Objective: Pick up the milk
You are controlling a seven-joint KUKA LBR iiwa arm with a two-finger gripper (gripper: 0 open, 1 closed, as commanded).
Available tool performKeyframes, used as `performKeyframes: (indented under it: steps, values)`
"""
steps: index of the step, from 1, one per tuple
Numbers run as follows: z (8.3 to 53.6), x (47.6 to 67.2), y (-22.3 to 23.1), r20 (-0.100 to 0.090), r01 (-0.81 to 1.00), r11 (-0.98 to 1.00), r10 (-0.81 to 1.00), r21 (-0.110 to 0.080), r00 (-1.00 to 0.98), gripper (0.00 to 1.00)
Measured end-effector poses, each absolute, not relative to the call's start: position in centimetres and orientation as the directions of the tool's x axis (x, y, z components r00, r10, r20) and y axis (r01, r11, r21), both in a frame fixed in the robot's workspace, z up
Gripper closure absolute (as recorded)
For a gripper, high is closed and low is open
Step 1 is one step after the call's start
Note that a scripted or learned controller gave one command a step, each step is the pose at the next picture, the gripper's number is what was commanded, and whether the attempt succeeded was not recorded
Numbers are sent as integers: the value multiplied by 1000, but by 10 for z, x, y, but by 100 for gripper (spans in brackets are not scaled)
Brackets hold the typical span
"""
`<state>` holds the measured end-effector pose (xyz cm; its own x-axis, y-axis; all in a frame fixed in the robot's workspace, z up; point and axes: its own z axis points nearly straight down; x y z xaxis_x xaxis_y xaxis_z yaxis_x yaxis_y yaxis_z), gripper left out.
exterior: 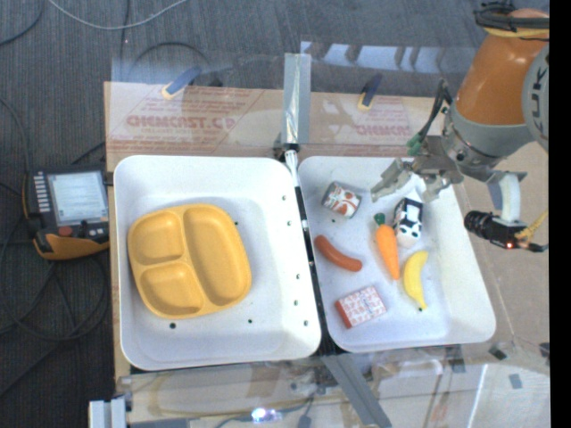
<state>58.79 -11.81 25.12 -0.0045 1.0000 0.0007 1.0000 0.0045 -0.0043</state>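
Observation:
The milk (409,222) is a small white carton with black cow patches. It stands in the right bin (464,315), between the carrot (387,250) and the bin's right wall. My gripper (412,185) hangs just behind and above the carton. It is open, with one finger (390,180) to the carton's left and the other (435,184) to its right. Nothing sits between the fingers, and the carton is not touched.
The right bin also holds a small red-and-white can (341,200), a sausage (338,253), a banana (415,279) and a red box (361,306). A yellow divided plate (188,259) lies in the left bin (143,346). A handheld device (70,201) lies left of the bench.

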Motion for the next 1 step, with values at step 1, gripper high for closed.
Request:
performKeyframes:
  steps: [1]
  values:
    - [186, 618, -162, -1, 991, 136, 991, -5, -136, 0]
